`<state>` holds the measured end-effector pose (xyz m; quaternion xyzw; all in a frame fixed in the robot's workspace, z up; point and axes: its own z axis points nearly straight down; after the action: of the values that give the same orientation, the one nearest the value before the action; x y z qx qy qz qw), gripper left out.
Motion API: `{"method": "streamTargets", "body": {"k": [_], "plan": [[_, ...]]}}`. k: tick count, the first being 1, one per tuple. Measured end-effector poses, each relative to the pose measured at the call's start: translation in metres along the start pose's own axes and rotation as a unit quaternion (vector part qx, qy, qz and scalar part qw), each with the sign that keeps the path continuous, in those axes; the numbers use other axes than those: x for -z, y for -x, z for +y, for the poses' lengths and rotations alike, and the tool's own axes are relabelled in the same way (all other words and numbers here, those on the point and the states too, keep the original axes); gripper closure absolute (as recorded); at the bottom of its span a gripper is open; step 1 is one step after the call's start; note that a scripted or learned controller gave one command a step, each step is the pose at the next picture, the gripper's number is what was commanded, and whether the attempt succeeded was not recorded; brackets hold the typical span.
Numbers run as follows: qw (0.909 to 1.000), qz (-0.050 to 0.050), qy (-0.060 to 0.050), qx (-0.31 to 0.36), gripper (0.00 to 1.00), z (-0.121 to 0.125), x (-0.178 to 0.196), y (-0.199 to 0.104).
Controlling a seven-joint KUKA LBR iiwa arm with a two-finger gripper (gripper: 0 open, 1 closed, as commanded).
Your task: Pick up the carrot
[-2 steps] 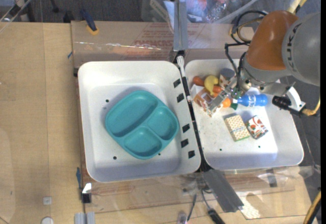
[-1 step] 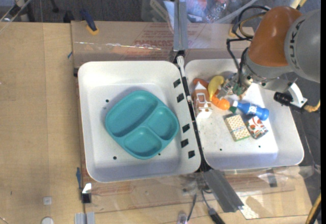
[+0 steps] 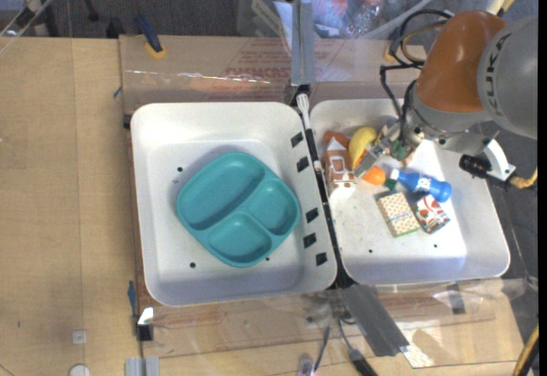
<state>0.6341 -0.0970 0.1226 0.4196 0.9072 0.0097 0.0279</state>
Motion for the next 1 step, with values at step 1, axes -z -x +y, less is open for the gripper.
{"method": "streamTargets", "body": {"k": [1], "plan": [[0.9872,0.016,-0.021,-0.157,0.00,-0.0016,-0.0337,0.0222]]}}
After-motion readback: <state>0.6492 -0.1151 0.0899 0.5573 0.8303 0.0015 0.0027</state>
